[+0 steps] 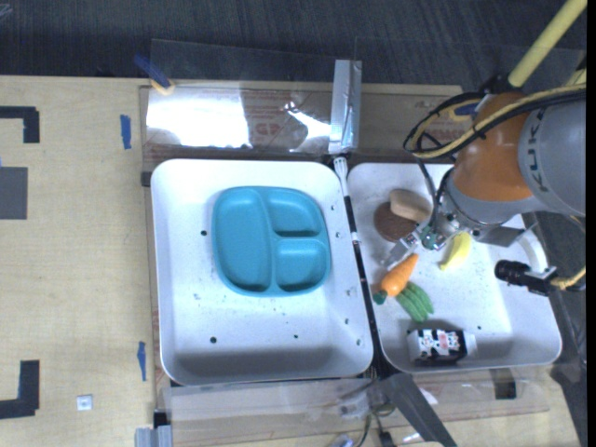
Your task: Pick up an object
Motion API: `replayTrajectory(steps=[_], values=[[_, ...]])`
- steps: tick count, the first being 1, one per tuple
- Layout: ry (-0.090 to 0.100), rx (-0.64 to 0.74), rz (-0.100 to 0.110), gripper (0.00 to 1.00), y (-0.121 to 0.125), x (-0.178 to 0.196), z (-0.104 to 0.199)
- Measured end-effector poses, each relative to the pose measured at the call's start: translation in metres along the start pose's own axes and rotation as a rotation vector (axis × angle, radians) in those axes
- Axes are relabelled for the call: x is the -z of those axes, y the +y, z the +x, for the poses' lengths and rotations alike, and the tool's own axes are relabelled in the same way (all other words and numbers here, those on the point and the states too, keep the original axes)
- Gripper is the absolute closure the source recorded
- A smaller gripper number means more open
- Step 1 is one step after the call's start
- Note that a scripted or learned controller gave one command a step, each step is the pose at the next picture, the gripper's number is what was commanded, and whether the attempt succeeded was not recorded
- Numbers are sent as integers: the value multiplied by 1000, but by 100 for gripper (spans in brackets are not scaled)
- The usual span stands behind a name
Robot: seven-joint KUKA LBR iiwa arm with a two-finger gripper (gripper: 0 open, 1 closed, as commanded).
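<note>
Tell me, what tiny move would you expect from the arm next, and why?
Probably a short drop straight down: the gripper hovers just above the toy carrot in the right bin, with the brown piece and yellow piece close beside it.

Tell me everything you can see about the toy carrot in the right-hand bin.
The toy carrot is a small orange piece, plastic by the look of it, with a green leafy end at its lower left. It lies on its side on the floor of the right bin, slanting from upper right to lower left. A separate green item lies against its lower side. The gripper sits just above its upper tip; whether they touch is unclear.
</note>
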State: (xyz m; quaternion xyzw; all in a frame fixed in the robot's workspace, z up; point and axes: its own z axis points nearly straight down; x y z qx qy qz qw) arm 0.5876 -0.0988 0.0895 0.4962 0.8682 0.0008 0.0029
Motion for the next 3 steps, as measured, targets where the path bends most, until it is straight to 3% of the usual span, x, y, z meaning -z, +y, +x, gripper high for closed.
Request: replayTrajectory(steps=[1, 2, 3], values=[[2, -304, 0, 0, 9, -2, -11], [0, -304, -2, 100, 9, 9, -12], [2, -541, 3, 100, 58, 97, -1]])
